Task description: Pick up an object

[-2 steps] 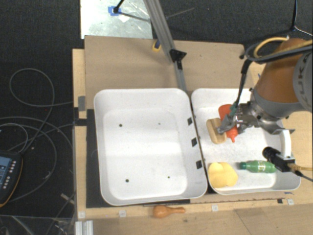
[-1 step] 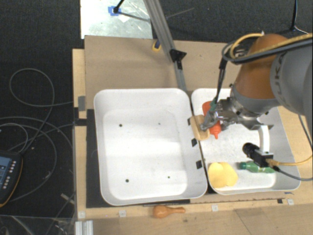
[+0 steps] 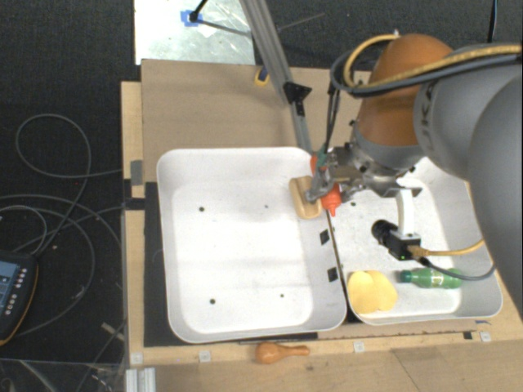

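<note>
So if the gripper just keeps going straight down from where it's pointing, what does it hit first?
Probably the tan block at the left bin's right edge; the gripper sits right over it, though the height between them is unclear.

Black cables (image 3: 49,219) on dark floor, handheld pendant (image 3: 15,292) at left edge — blue tape (image 3: 189,18) above.
</note>
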Available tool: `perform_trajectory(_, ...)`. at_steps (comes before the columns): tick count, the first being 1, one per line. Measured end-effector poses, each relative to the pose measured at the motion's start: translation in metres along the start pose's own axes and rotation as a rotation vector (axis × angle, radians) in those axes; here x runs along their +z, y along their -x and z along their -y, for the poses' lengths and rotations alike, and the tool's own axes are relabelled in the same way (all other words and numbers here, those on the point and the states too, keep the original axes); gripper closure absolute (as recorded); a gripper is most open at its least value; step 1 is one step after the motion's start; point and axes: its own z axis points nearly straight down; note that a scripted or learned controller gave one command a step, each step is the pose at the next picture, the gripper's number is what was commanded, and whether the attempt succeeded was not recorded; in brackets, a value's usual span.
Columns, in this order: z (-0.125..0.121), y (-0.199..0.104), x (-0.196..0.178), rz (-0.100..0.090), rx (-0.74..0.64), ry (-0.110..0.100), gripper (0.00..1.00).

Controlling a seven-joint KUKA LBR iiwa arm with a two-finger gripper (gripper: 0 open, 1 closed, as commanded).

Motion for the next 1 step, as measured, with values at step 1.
perform_trajectory(1,-0.0171,-0.0548,-0.0126,0.0,0.0,0.0,1.0)
